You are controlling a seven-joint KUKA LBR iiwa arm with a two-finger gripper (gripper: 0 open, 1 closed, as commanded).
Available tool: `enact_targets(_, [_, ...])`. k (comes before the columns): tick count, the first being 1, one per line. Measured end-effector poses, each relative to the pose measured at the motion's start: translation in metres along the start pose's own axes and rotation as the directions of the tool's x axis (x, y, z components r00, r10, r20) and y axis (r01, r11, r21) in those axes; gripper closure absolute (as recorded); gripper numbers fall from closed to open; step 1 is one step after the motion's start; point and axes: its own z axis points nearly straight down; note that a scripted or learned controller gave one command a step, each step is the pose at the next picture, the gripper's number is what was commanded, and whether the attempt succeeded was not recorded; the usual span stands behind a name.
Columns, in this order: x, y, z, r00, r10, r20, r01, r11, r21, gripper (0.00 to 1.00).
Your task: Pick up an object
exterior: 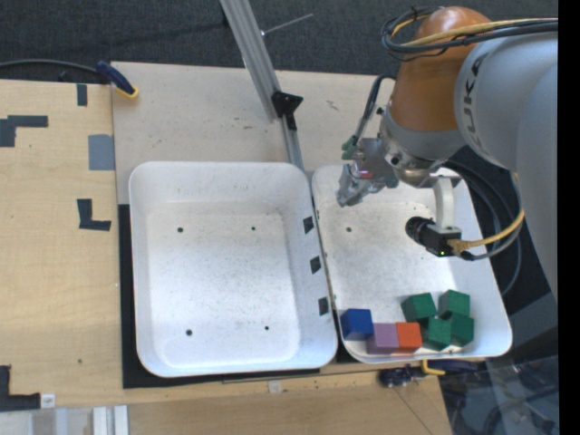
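Blocks are sitting clustered in the near corner of the right bin (471, 243): a blue block (357, 323) beside the wall shared with the left bin (145, 243), then a purple block (386, 336) and an orange block (409, 334), with several green blocks (439, 317) bunched just beyond them. The gripper (352, 193) is hanging over the right bin's far left corner, well apart from the blocks; whether it is apart or together cannot be told. Nothing is showing between its tips.

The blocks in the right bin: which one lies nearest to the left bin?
The blue block, leftmost in the cluster; the purple block sits beside it.
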Motion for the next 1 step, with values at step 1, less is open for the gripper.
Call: enact_targets(1, [0.0556, -0.0013, 0.0147, 1.000, 0.000, 0.001, 0.000, 1.000, 0.003, 1.00])
